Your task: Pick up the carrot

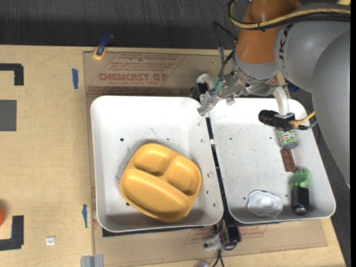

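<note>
Looking down through the camera view, the gripper [210,99] hangs over the far end of the divider between the left bin [105,149] and the right bin [245,149], close to the rim. Whether that pincer is spread or pressed together I cannot tell, and nothing shows pinched in it.

No plainly orange carrot anywhere in the bins! Best guess for it is the slim brown stick [288,160] against the right bin's right wall, with a green tuft [301,177] just beside its near end. It lies in a tight row: a speckled green jar [287,139] just beyond its far end, a black piece [300,200] past the tuft, and a crumpled clear wrapper [264,203] near the front. The big yellow lump [161,181] fills the left bin, well apart.

Dangers from here: the target hugs the wall, so a descent could strike the rim or close on a neighbour instead. And if that stick is no carrot, the whole reach goes to the wrong thing.
</note>
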You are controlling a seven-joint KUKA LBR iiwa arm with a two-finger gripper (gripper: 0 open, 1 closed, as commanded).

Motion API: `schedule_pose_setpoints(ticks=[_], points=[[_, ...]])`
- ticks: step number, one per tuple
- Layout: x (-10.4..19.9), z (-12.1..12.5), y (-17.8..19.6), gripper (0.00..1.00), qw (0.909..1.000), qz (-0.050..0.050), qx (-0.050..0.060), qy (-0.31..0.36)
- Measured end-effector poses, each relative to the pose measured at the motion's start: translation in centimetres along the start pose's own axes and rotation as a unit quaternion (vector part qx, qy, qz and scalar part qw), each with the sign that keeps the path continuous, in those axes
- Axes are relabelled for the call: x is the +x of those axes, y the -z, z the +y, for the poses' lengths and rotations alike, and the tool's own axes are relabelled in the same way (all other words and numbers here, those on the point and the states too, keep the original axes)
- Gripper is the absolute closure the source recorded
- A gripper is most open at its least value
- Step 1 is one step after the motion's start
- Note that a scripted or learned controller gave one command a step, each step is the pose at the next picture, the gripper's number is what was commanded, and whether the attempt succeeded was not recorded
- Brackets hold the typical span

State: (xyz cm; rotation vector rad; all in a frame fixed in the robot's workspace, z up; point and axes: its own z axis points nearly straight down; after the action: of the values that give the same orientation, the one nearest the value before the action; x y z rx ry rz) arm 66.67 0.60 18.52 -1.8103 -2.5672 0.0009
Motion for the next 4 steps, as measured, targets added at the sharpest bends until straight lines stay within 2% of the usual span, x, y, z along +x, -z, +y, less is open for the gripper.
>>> schedule_pose_setpoints(ticks=[1, 2, 3, 4], points=[[0.0, 0.1, 1.1, 1.0, 1.0, -0.001, -0.002, 0.001], [0.5, -5.8, 0.0, 1.0, 0.9981, 0.0, 0.0, 0.061], [6.2, -8.9, 0.0, 1.0, 0.989, 0.001, 0.0, 0.148], [13.8, -4.8, -4.6, 1.0, 1.0, 0.0, -0.001, 0.001]])
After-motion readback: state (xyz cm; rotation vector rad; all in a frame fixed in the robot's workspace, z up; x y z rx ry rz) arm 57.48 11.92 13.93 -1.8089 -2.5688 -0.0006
